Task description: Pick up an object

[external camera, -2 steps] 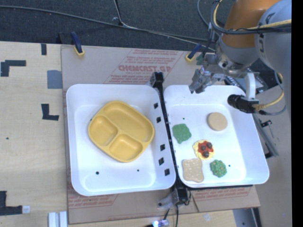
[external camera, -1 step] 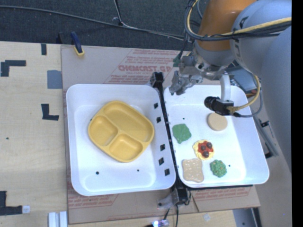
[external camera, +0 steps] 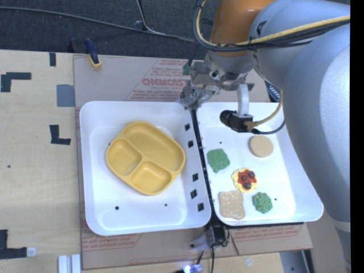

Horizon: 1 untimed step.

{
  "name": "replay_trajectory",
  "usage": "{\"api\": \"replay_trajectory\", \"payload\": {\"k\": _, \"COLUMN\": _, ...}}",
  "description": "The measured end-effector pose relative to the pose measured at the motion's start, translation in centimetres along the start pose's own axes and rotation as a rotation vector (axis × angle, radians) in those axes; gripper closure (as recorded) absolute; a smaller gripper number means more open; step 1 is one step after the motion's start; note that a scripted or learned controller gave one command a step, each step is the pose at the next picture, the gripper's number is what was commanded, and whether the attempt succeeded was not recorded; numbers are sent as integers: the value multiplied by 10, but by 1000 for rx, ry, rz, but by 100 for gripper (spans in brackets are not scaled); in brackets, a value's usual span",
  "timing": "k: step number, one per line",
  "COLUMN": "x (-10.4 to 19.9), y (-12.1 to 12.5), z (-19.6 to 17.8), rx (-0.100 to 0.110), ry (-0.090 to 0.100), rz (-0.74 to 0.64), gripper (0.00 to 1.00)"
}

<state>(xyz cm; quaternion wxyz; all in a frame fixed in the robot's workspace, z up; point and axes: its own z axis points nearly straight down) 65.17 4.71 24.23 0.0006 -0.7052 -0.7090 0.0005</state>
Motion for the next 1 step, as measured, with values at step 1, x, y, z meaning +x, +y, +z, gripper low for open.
{"api": "replay_trajectory", "payload": {"k": 1, "x": 55, "y": 8, "z": 2, "rx": -1, "ry": 0, "rz": -1, "gripper": 100}}
